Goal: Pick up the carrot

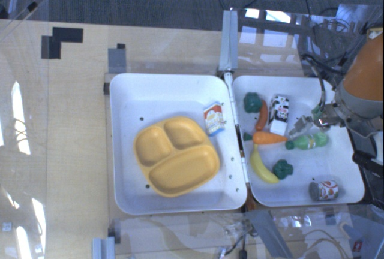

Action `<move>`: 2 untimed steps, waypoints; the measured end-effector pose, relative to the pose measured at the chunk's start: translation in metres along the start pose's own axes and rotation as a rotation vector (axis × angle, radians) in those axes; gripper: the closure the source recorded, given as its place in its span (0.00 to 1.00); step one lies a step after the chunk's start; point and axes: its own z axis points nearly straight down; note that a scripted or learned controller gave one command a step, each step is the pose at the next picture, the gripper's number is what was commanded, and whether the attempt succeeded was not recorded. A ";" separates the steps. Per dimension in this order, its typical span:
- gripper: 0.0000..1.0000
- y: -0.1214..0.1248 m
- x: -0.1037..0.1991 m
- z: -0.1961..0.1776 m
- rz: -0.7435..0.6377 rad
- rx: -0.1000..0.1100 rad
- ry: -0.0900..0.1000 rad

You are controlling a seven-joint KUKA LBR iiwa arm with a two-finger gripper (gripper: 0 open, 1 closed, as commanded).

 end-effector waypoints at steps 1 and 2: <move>0.00 -0.010 0.054 0.056 -0.101 -0.023 -0.010; 1.00 -0.007 0.052 0.044 -0.100 -0.034 -0.019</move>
